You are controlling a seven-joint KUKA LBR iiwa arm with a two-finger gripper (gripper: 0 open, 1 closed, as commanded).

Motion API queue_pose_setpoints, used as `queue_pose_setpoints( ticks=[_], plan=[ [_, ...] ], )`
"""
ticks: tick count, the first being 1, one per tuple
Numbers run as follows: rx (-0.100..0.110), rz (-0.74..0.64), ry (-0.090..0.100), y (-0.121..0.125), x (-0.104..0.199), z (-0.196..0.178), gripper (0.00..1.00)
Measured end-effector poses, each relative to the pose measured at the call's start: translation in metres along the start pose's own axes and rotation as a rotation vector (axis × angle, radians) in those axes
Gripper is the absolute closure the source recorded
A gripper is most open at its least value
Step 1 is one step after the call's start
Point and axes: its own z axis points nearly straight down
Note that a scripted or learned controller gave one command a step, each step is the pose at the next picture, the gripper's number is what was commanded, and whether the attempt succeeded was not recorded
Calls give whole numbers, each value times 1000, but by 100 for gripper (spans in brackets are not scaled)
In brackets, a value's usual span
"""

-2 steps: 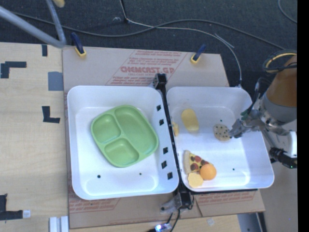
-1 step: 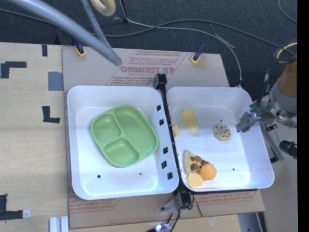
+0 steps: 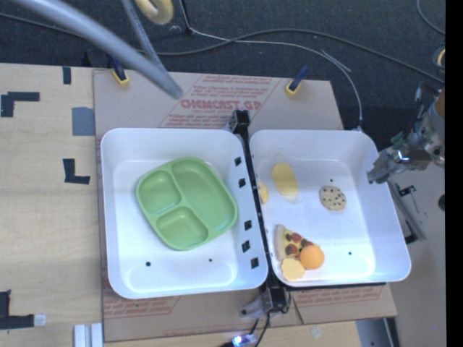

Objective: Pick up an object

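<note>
The right bin (image 3: 318, 134) holds several toy foods. A yellow oval piece (image 3: 284, 180) lies near its back left and a chocolate-chip cookie (image 3: 333, 198) sits in the middle. A pizza slice (image 3: 289, 242), an orange ball (image 3: 312, 256) and a pale yellow disc (image 3: 293, 269) cluster at the front. A small yellow bit (image 3: 262, 193) rests against the left wall. My gripper (image 3: 383, 166) hangs over the bin's right rim, well right of the cookie, with nothing seen in it.
The left bin (image 3: 130, 139) holds a green divided plate (image 3: 187, 202). A black divider (image 3: 249, 194) runs between the bins. Cables cross the dark floor behind the bench, and a grey pole (image 3: 94, 27) slants over the back left.
</note>
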Motion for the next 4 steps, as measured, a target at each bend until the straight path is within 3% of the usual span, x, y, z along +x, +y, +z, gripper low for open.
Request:
queue_pose_setpoints(
  ticks=[2,4],
  plan=[
    [6,-4,4,33,92,-7,100],
    [8,-4,4,51,199,9,100]
  ],
)
